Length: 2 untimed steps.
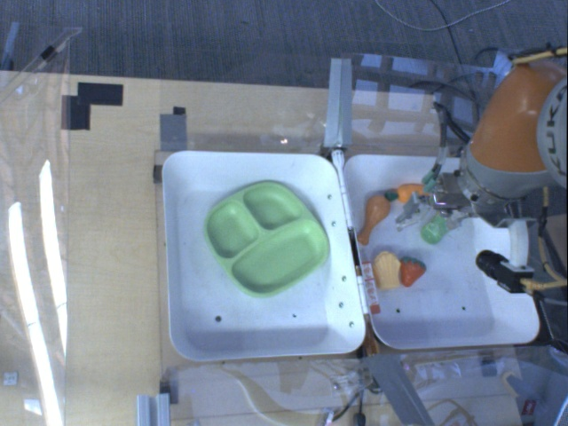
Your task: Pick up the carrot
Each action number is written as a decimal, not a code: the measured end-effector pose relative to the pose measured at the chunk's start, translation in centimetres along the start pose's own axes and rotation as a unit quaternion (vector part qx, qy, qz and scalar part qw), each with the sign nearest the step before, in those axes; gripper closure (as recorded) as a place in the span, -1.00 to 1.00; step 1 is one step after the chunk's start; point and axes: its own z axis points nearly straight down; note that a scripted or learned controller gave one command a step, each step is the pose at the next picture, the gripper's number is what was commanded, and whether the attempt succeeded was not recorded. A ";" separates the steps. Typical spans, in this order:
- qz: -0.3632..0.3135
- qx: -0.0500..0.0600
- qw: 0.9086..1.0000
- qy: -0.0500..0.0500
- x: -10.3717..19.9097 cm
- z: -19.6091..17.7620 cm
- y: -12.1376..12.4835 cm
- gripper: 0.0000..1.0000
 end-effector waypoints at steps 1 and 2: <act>-0.027 -0.002 1.000 0.000 0.5 10.4 7.2 -1.00; -0.027 -0.005 1.000 0.001 0.7 9.2 7.5 1.00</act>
